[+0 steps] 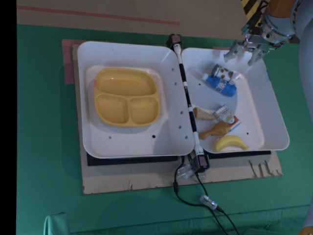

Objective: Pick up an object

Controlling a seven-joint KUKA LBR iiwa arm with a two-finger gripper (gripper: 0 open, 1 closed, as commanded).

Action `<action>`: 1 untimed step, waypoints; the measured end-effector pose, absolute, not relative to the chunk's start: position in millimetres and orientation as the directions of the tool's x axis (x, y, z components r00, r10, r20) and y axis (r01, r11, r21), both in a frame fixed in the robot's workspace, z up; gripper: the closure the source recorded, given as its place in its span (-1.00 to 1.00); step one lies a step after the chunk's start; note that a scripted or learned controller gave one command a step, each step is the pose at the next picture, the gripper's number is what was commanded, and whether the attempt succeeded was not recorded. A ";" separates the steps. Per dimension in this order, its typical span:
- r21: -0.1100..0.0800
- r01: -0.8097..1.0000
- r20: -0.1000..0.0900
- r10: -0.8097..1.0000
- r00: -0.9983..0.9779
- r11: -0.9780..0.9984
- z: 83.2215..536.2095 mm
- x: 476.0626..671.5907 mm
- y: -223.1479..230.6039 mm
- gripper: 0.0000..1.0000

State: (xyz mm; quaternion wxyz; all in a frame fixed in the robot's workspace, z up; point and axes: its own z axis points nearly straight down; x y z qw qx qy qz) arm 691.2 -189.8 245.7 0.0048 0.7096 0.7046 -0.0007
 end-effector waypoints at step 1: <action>0.011 1.000 -0.009 1.000 0.005 -0.005 186.4 665.6 -189.2 -1.00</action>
